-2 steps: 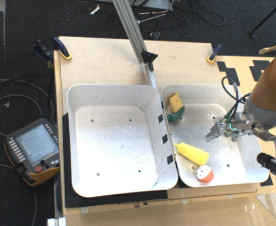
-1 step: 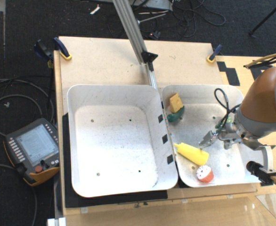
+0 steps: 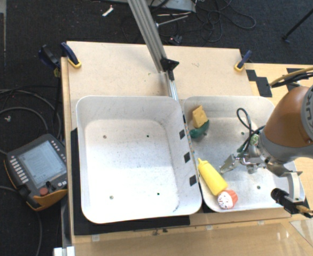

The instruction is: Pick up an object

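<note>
Three things are lying in the right bin; the pincer is hovering, spread open and holding nothing, just right of the yellow bottle, whose length runs diagonally toward the bin's near edge.

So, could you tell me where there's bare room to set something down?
The left white bin is bare throughout. The right white bin is crowded: yellow bottle, yellow-green sponge and gripper.
</note>
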Action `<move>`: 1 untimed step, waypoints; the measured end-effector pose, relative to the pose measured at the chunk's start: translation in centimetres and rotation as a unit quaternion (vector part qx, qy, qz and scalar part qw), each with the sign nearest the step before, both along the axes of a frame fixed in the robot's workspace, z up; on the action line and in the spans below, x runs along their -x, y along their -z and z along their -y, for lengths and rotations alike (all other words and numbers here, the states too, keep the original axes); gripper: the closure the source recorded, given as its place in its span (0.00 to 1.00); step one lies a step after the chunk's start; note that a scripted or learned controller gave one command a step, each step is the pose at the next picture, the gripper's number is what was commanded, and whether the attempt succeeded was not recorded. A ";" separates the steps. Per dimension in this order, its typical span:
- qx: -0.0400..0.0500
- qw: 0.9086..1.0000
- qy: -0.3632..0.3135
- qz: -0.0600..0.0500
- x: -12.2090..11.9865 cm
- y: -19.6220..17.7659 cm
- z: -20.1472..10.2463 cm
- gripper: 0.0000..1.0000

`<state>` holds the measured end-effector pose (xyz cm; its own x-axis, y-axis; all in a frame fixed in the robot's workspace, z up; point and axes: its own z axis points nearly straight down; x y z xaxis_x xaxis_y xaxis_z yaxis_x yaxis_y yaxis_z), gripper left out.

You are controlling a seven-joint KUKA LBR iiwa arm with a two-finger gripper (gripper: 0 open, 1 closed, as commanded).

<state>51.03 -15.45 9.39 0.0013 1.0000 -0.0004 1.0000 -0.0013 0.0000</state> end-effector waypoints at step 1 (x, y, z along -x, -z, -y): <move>0.001 1.000 0.001 0.003 -0.1 -1.3 0.1 1.00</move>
<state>51.17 -15.58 10.67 0.0024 1.0000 -0.0028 1.0000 -0.0024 0.0056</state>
